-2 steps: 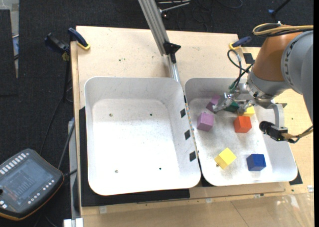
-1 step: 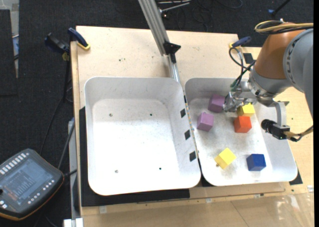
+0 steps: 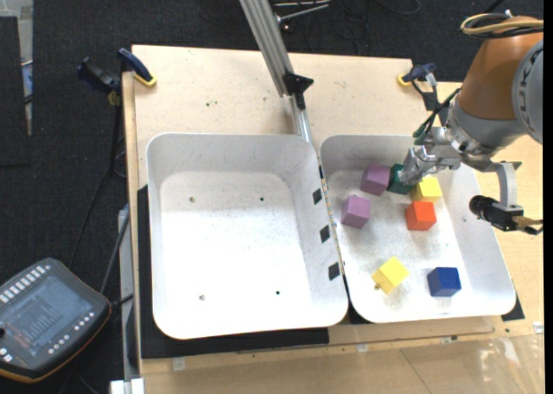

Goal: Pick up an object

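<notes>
Arm in from right, gripper [image 3: 416, 171] down low in right bin [image 3: 484, 293], near its back wall. Tip sits in a tight cluster: green block [image 3: 399, 179] just left of it and mostly hidden, yellow block [image 3: 429, 188] touching or just beside on the right, purple block [image 3: 375, 179] just past the green. Can't tell gripper state; wrist body covers it from this angle, and nothing visibly clamped.

Other candidates in same bin: 2nd purple [image 3: 355, 210] nr the divider, orange block [image 3: 421, 215] just below the yellow one, 2nd yellow [image 3: 390, 274] and blue block [image 3: 443, 281] at front, both well apart from the rest. Left bin [image 3: 164, 211] has no blocks.

Step, imo: end of descent / about to grasp, target prob green or the yellow next to it (can't say which). No pick confirmed yet.

Next move needs: close on one block only, then straight lift. Risk is the crowding, since neighbours touching the target could get nudged or wedge the grip, and a corner pinch would slip on lift. If it comes up empty, the blue or front yellow are the easier targets w/ free sides all round.
</notes>
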You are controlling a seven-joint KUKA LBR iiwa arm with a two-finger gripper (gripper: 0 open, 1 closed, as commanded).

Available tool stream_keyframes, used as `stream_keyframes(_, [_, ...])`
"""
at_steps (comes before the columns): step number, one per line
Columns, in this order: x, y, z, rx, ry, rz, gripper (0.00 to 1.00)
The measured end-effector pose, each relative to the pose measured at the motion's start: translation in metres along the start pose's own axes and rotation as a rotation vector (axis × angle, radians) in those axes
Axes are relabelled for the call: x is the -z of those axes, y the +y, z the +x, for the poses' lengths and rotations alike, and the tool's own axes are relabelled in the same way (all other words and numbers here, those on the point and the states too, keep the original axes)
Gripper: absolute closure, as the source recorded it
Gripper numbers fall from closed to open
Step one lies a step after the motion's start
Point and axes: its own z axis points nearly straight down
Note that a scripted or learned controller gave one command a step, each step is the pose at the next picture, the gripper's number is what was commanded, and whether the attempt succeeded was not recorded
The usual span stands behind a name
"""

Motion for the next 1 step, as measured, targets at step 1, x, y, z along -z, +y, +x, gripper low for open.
stream_keyframes(1, [0.0539,0.0020,-0.0003,0.001,-0.001,-0.002,1.00])
